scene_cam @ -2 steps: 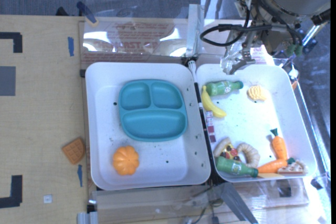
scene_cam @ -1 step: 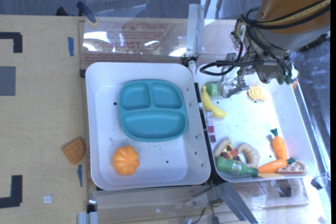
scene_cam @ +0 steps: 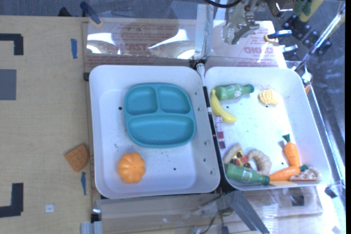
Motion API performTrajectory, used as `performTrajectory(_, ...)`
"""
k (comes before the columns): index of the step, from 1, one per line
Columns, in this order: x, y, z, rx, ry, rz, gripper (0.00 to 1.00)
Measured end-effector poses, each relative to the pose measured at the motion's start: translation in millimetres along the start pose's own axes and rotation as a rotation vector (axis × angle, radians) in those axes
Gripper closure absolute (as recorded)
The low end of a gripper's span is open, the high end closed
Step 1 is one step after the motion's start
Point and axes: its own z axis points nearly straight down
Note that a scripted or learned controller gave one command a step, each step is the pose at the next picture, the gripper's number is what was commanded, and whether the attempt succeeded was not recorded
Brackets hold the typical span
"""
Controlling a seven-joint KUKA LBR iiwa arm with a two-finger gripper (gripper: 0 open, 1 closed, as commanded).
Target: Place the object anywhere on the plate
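- Nearest the camera, in the right bin (scene_cam: 307,118), a green bottle (scene_cam: 247,175) lies on its side along the front wall, with a pretzel (scene_cam: 262,160) and a pizza slice (scene_cam: 239,159) just behind it.
- 2 carrots sit at that bin's front right: 1 upright-looking carrot (scene_cam: 290,152) and 1 lying carrot (scene_cam: 284,173), beside a second pizza slice (scene_cam: 308,174) in the corner.
- In the left bin (scene_cam: 104,134), an orange pumpkin (scene_cam: 131,167) rests near the front, apart from the plate.
- Outside the bins, on the tabletop (scene_cam: 38,118) to the left, lies a small waffle (scene_cam: 77,157).
- The blue plate (scene_cam: 159,114), divided into 3 compartments, sits in the middle of the left bin with nothing on it.
- Farther back in the right bin, a banana (scene_cam: 218,108) lies by the left wall, touching a second green bottle (scene_cam: 233,91); a yellow shell-like piece (scene_cam: 267,97) is off to their right.
- Farthest, the gripper (scene_cam: 239,30) hangs above the area behind the right bin, its fingers slightly apart and holding nothing.
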Motion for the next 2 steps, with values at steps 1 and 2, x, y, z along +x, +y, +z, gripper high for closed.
performTrajectory(1,14,-44,4,0.001,0.008,-0.185,1.00)
performTrajectory(2,32,-109,3,-0.001,0.008,-0.591,1.00)
